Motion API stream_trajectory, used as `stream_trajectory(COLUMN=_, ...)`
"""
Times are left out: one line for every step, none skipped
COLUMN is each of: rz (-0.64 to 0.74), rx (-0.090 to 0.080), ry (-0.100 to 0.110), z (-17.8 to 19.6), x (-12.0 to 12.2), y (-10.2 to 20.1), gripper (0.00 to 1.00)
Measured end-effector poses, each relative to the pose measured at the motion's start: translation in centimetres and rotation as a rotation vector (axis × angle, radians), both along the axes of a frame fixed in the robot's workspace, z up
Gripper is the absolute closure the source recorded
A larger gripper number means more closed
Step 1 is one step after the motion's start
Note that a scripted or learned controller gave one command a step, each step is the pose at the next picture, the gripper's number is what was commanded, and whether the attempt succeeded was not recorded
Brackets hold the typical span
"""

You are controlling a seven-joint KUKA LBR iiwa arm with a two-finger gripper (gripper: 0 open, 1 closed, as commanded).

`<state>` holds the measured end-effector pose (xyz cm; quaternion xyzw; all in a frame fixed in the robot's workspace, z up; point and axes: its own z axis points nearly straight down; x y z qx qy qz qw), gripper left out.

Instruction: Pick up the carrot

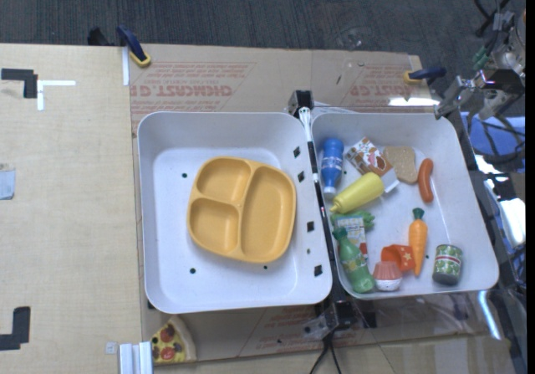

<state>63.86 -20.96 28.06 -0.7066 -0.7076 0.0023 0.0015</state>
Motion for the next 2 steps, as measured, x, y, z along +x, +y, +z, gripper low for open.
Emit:
stream_trajectory(rz=0.135, rx=0.003, ry=0.0, z=-14.0, x=-7.5, y=0.8, gripper=0.0)
stream_trajectory(rz=0.195, rx=0.004, ry=-0.003, z=-19.2, x=-14.9, y=1.8, gripper=0.0)
